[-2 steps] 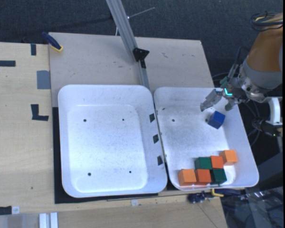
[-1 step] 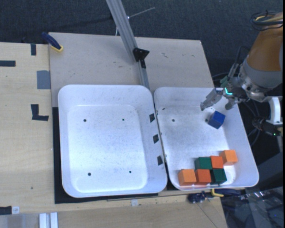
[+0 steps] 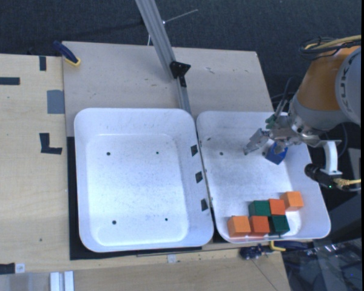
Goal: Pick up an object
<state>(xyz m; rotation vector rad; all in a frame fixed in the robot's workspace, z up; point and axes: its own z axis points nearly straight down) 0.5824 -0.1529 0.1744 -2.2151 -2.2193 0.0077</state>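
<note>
Two white bins on a pale wooden bench [image 3: 139, 77], right bin [image 3: 230, 180] under the gripper [image 3: 268, 145], fingers spread and seemingly shut on nothing, blue block [image 3: 276, 155] just beside them, orange and green blocks [image 3: 266, 217] clustered near corner.

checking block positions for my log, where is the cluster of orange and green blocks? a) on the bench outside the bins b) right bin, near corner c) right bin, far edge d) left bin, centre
b: the orange and green blocks sit clustered in the right bin's near corner.
</note>
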